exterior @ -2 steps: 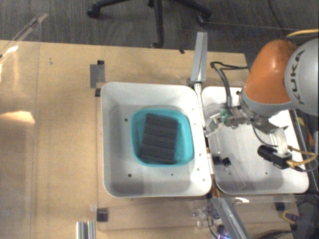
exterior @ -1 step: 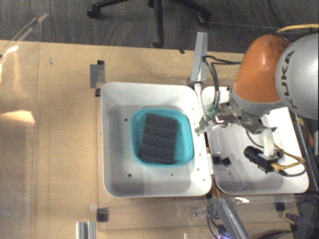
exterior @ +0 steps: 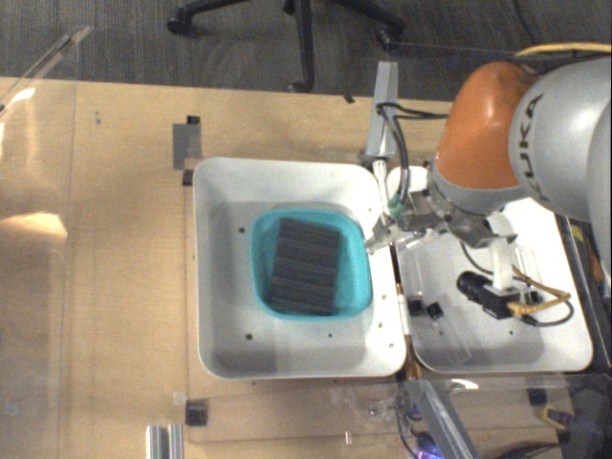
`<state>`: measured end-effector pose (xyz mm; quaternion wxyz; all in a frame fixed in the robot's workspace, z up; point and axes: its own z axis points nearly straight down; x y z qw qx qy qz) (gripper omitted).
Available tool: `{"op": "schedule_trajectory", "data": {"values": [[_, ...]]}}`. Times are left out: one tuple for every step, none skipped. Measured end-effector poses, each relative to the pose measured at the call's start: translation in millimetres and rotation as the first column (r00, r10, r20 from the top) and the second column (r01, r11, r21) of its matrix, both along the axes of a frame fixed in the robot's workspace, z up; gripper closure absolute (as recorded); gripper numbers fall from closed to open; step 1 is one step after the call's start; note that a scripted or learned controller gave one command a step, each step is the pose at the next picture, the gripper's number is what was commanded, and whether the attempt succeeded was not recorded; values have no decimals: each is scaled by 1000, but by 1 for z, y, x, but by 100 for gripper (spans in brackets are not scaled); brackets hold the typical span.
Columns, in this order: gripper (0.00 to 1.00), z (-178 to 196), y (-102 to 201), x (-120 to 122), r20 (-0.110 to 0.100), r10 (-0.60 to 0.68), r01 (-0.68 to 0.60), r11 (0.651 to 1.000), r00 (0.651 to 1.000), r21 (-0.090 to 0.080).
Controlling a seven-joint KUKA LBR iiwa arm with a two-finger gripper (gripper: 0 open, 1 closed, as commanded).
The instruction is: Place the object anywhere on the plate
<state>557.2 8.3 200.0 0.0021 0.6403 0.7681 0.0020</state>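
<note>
A dark grey ridged block point(exterior: 306, 261) lies flat on the teal square plate point(exterior: 358, 273) in the middle of the left white bin point(exterior: 220, 285). The block covers most of the plate's centre, with its ridges running across it. My gripper point(exterior: 394, 226) hangs over the wall between the two bins, just right of the plate's upper right corner and apart from the block. The grey and orange wrist point(exterior: 483, 142) above it hides most of it. Nothing shows between its tips.
The right white bin point(exterior: 535, 352) lies under the arm. A small black piece point(exterior: 427, 308) sits near that bin's left wall. The wooden bench point(exterior: 96, 285) stretches to the left, and an office chair base point(exterior: 296, 8) stands on the floor behind.
</note>
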Motion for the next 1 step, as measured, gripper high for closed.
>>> {"op": "schedule_trajectory", "data": {"values": [[0, -15, 33, 38, -1, 31, -31, 1000, 1000, 0]]}}
